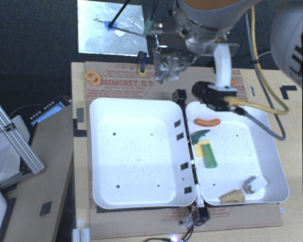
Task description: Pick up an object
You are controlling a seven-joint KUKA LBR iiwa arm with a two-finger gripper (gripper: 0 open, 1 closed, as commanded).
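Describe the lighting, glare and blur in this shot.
Camera view: even overhead light; the left bin carries a soft shadow across its lower half; the foil-like sheet at top glares bright; the arm and hand look soft and blurred near the lens, while the orange sausage-shaped piece in the right bin stays sharp.

A robotics lab: white bins (pixel 137 106) on a bench (pixel 80 94) (cables (pixel 258 108) trailing).
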